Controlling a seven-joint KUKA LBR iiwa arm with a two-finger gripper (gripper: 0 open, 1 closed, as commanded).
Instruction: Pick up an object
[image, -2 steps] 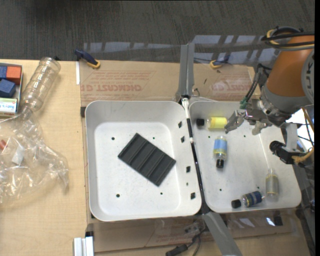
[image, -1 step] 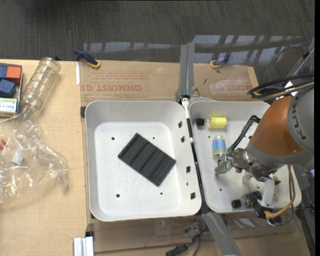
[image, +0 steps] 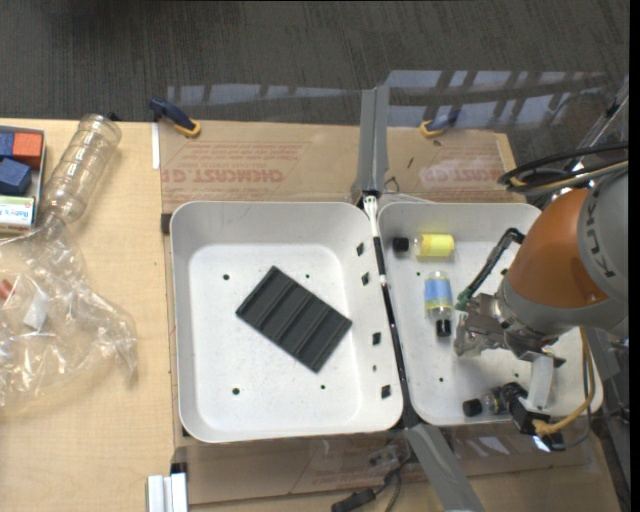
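left bin (image: 200, 330): ribbed black slab (image: 294, 318) lies diagonal, well apart from arm | right bin (image: 420, 395): small blue-and-white bottle (image: 438, 296), long axis up-down in view, yellow cylinder (image: 436, 245) beyond it | gripper (image: 478, 335): just right of and below bottle, not touching; jaw state cannot be told

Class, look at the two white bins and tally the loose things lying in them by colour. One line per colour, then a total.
Black or dark: 3, the ridged slab in the left bin, the small block near the right bin's top and the small piece near its bottom.
Yellow: 1, the cylinder.
Blue and white: 1, the little bottle.
Total: 5
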